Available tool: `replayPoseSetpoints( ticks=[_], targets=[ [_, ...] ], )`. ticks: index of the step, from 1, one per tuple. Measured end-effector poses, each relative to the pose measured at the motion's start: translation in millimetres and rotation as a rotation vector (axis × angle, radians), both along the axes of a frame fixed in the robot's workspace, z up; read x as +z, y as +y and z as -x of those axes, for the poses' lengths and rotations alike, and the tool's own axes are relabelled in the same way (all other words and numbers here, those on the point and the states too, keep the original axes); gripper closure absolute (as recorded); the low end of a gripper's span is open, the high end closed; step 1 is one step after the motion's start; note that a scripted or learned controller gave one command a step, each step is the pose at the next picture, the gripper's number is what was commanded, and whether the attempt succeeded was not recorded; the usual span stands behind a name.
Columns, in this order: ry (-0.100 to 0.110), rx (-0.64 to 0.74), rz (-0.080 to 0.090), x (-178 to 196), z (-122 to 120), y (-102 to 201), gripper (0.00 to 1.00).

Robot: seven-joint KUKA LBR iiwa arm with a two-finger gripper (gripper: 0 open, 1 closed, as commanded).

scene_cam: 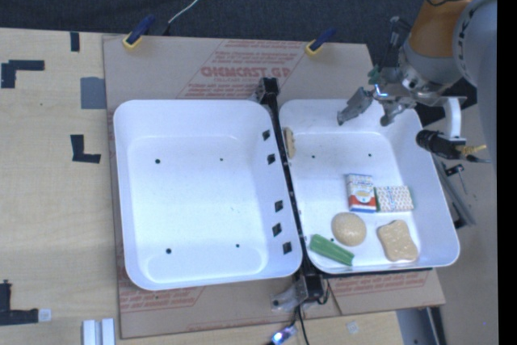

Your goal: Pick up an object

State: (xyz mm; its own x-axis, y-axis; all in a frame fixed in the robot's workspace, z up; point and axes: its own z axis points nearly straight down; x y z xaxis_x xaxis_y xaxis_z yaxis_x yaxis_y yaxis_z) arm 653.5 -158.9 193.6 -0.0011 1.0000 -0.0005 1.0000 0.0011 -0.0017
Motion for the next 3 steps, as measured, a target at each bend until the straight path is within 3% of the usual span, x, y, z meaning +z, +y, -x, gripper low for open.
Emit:
replayPoseSetpoints(
  ticks=[1, 2, 3],
  targets=[
    [0.001, 0.002, 0.001, -115.5, -13.4, 3.4, 0.00],
    [-0.003, 0.003, 0.003, -98.0, -15.3, 3.1, 1.00],
    [-0.015, 0.006, 0.000, 64.0, -17.4, 65.0, 1.00]
  ],
)
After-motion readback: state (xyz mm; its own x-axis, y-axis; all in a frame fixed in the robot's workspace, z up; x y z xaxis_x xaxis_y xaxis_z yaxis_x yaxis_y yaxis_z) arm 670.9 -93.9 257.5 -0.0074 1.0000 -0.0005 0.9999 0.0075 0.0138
